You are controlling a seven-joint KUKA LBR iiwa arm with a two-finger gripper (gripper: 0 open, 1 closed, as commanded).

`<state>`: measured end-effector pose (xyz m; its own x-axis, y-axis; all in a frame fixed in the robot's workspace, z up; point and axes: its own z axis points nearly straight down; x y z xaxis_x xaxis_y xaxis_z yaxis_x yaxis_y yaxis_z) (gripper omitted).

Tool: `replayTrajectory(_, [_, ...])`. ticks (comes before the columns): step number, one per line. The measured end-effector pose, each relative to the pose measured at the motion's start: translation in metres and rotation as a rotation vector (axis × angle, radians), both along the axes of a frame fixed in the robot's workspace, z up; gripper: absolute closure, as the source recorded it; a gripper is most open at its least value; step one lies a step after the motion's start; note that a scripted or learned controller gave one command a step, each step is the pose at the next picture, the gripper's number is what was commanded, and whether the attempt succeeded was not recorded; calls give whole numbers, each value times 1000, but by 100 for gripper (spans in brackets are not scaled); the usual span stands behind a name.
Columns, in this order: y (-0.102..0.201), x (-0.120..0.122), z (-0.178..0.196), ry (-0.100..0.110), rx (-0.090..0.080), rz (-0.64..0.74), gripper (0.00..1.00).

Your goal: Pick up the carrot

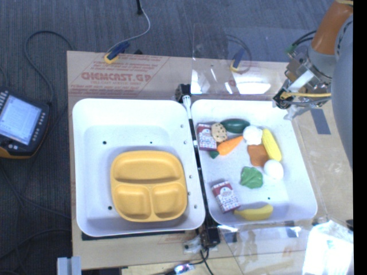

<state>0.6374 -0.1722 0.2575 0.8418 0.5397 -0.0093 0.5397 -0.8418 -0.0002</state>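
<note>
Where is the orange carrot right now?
The small orange toy carrot lies in the right white bin, near its left wall, just below the brown cookie and dark green cucumber, left of the white egg.

Red lettering "GIGACAST.GP" or similar, partly blurred, on the cardboard sheet (117,76) behind the bins

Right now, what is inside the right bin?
The right bin holds the carrot, a corn cob, a banana, two white eggs, a cookie, two small red cartons and green pieces. Whatever lies beneath the pile is covered.
</note>
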Motion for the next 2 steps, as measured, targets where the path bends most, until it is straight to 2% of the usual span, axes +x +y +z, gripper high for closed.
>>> replayTrajectory(1, [101, -7, 6, -2, 7, -118, 100])
replayTrajectory(2, [158, -103, -78, 7, 7, 150, 100])
